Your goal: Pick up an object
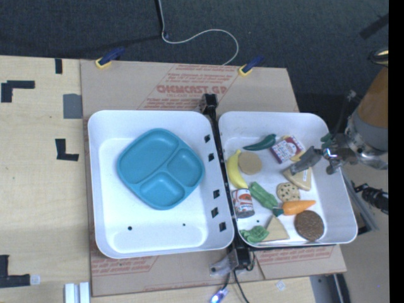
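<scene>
A blue plastic 3-compartment tray (161,168) lies in the left white bin (101,232). In the right white bin (344,229), a pale wedge of toy cheese (302,179) sits just beneath the claw (310,161), whose opening I cannot tell.

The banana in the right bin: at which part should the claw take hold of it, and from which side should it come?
Grip the banana at its middle, coming straight down from above. It lies flat and curved along the left wall of the right bin, so its width is narrowest across the curve. The fingers should probably close left to right; the round cracker on its right leaves little room.
</scene>
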You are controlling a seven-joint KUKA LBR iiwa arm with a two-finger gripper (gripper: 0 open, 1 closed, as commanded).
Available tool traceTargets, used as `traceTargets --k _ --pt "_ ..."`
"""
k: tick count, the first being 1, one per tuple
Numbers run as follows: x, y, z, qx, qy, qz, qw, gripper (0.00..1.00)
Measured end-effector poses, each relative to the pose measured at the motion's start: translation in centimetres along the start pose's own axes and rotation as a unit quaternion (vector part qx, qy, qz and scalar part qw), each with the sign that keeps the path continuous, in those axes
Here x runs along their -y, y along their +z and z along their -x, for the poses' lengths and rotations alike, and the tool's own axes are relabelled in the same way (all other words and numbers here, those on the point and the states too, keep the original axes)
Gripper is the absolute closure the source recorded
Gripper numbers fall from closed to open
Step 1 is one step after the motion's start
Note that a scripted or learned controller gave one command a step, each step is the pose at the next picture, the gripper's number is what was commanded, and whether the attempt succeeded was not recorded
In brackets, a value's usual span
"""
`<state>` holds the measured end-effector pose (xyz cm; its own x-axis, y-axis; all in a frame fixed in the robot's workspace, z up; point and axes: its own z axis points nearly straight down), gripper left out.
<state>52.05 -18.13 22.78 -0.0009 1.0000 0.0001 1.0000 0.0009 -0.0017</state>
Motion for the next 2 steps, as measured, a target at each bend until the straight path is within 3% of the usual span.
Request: traceTargets --k 1,2 --pt "3.9 4.2 -7.8 -0.002 -0.002 -0.004 1.0 0.0" --pt "3.7 3.0 -7.4 -0.001 -0.001 -0.001 1.0 1.0"
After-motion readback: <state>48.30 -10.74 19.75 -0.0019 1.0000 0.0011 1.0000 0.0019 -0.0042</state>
